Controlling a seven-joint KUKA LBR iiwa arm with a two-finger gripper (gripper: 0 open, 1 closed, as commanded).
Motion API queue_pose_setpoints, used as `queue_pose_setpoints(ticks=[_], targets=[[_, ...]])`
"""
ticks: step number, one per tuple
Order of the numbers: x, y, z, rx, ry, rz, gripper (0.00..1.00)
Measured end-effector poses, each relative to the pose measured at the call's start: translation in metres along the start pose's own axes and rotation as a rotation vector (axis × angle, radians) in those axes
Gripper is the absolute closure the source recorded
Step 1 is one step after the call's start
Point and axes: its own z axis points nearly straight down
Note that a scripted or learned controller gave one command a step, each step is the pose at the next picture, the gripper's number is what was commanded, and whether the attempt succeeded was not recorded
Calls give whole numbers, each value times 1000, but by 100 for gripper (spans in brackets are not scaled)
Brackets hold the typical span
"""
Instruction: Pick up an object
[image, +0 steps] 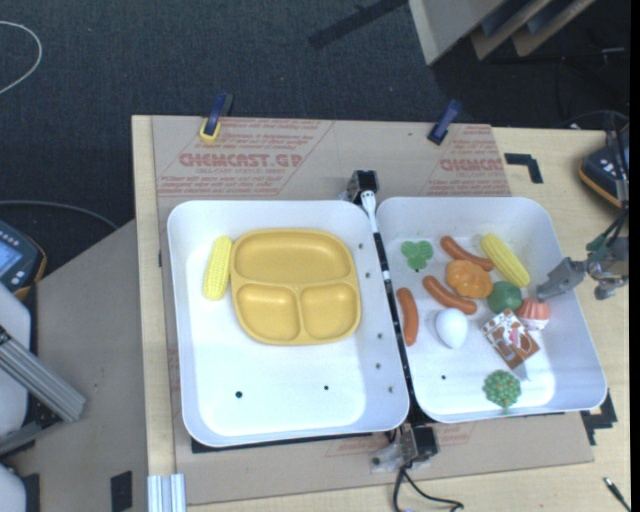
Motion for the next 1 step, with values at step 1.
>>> queue_pose_setpoints(ticks=[1], targets=[[0,1,-11,-3,-2,-1,100]])
